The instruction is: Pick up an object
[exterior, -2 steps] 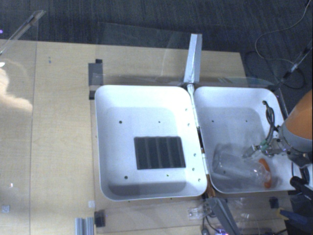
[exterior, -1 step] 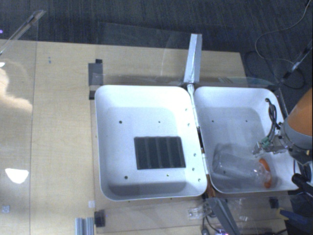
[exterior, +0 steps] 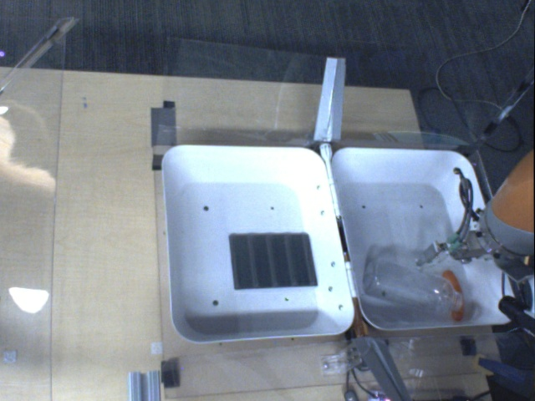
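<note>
Clear plastic, a bottle (exterior: 410, 286) with an orange cap, is lying on its side at the lower right of the frame, in the right bin (exterior: 393, 170). The gripper (exterior: 447, 253) is hanging just above it near the cap end; how it is set cannot be told. The bottle's round, slick wall is threatening to roll or squirt away under an off-centre pinch.

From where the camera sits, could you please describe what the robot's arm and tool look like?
At the view's right edge, the arm shows a rounded orange band. Below it sits a grey-metal tool with a touch of green, reaching over the right bin. A thin dark cable loops beside the wrist. I see no markings.
</note>
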Controlling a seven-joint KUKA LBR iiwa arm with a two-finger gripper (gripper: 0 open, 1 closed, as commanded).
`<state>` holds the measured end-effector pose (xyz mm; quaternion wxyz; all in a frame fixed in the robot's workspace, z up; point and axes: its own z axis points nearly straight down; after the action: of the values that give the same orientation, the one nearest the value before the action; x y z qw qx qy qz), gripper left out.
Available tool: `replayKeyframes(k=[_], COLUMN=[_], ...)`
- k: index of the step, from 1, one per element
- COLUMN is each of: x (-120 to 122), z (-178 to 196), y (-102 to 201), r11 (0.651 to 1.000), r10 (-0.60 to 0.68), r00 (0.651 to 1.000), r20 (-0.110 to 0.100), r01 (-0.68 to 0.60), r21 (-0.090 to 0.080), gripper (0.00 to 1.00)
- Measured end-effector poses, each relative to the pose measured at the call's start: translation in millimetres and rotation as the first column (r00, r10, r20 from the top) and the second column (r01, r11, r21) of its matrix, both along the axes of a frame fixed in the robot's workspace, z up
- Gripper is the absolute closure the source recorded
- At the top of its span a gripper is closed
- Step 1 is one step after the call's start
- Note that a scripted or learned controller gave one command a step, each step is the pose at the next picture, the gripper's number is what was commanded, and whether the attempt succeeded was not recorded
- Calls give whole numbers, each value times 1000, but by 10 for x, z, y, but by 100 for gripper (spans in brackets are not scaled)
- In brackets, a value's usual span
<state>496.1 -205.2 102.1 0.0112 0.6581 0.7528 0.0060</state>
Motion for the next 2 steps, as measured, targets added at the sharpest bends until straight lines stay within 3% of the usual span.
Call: replayKeyframes(k=[1,2], x=[114,-32], z=[-88,-122], y=[1,13], r11=[989,996], r10=[-149,-86], r00=[989,996], r20=[-20,-7], r01=[149,86], r21=[5,3], gripper=[0,0])
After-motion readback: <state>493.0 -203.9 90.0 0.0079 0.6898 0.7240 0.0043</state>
